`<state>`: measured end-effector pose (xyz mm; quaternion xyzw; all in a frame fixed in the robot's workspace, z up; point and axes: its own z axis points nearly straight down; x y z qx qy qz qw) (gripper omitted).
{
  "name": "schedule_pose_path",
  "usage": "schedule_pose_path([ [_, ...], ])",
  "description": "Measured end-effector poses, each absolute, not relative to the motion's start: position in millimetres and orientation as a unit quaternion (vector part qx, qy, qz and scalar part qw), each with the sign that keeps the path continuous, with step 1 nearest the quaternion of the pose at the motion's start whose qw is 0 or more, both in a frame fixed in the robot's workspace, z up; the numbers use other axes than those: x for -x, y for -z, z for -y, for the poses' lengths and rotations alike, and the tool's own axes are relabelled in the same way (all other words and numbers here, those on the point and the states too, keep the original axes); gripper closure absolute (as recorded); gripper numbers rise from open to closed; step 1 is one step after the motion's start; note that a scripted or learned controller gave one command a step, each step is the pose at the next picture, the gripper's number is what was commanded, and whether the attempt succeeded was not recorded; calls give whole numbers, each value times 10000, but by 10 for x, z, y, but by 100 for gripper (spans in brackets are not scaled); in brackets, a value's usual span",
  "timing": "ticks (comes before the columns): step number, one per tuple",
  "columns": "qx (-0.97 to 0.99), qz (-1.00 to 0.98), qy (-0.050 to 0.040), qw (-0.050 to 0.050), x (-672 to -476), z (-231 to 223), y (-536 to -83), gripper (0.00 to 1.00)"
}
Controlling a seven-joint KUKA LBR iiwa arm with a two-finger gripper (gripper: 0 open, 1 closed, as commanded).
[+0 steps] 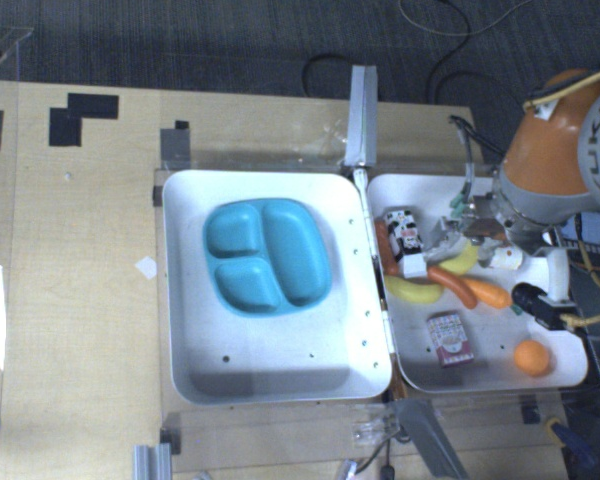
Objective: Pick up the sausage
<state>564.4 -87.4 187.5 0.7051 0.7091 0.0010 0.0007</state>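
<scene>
We find the sausage (454, 286) in the right bin (500, 373), lying aslant across a banana (416, 290) and end to end with a carrot (488, 293). The gripper (467, 230) hangs just above this cluster, and we cannot tell its state. Our worry is the crowding: closing here could catch the banana or carrot instead, or roll the sausage aside.

Pale wooden bench (80, 298), two shallow white bins side by side, left bin (280, 383), right bin (490, 368), touching edges.
</scene>
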Motion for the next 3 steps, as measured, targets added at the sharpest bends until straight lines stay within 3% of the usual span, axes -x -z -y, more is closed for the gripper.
schedule_pose_path([
  [1, -7298, -6836, -50, 49, -5643, 914, -899, 0],
  [2, -7324, -6808, -58, 67, -5197, 862, -910, 0],
  [3, -7062, -7080, -33, 26, -5845, 968, -893, 0],
])
